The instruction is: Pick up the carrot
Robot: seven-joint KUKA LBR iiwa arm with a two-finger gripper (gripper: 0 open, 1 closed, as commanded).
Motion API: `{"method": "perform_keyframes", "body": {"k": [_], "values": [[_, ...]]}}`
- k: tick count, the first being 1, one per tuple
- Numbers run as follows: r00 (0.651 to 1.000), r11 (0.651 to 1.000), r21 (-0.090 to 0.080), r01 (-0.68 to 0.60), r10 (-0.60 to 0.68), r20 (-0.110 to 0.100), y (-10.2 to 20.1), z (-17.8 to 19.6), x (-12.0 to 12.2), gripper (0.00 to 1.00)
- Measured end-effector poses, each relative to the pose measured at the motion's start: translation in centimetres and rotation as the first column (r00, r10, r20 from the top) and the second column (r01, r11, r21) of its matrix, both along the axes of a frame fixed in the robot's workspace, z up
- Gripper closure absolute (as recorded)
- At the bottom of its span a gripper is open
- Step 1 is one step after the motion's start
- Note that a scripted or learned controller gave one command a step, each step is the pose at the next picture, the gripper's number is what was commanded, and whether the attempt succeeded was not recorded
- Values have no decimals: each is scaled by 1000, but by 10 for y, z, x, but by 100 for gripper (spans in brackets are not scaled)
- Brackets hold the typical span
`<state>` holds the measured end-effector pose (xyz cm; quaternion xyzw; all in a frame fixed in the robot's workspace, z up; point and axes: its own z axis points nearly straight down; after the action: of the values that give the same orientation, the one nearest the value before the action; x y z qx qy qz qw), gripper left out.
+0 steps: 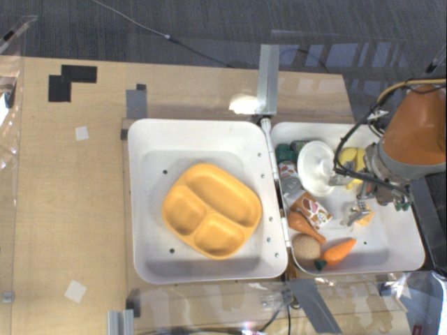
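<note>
Carrot [339,251] lies in the right bin [412,257] just below & a bit left of the jaws [360,213], not touching, long axis slanting up-right w/ green end lower-left; can't tell if jaws are apart.

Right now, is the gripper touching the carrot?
Apart. The camera view shows the gripper over the right bin, with bare white bin floor between it and the carrot nearer the front wall.

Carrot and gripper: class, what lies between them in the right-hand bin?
Bare white bin floor separates the gripper from the carrot in the camera view.
</note>
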<state>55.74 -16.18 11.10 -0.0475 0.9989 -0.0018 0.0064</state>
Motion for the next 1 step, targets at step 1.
{"method": "perform_keyframes", "body": {"k": [1], "values": [[992,992,1,126,-126,8,27,-21,-54,0]]}}
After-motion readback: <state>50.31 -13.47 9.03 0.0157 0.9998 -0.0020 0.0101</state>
